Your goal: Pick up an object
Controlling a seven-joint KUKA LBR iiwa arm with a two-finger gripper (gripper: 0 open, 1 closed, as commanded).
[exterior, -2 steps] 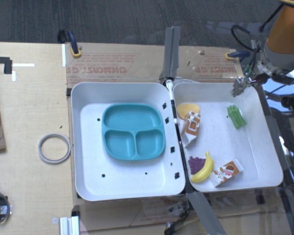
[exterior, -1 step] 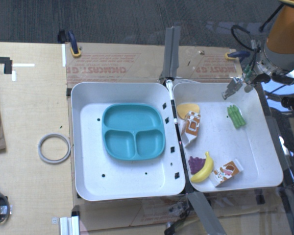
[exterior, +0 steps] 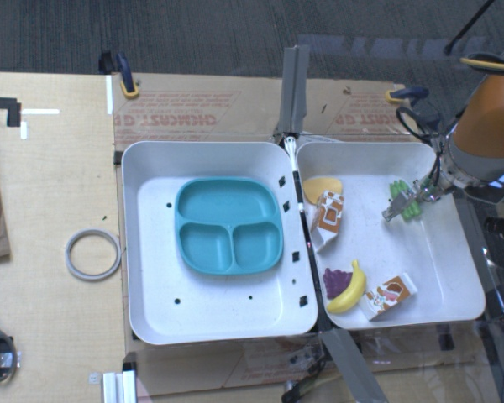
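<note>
Fingers (exterior: 401,207) sit at a green object (exterior: 406,200) in the right bin (exterior: 454,259); whether they clasp it, I cannot tell.

Two white bins are seen: the left bin (exterior: 143,250) and the right bin (exterior: 454,284). A teal divided plate (exterior: 230,226) is shown at the centre of the frame. At lower right, a yellow banana (exterior: 350,293), purple grapes (exterior: 335,279) and a white carton (exterior: 387,295) printed in brown and red are shown. A second carton (exterior: 328,214), orange-brown and white, is seen above them, against a yellow piece (exterior: 317,188). A green object (exterior: 406,201) is seen at right. An orange band (exterior: 487,116) is carried by the grey arm. A pale grey ring (exterior: 93,253) is shown on the tan bench (exterior: 50,183).
</note>
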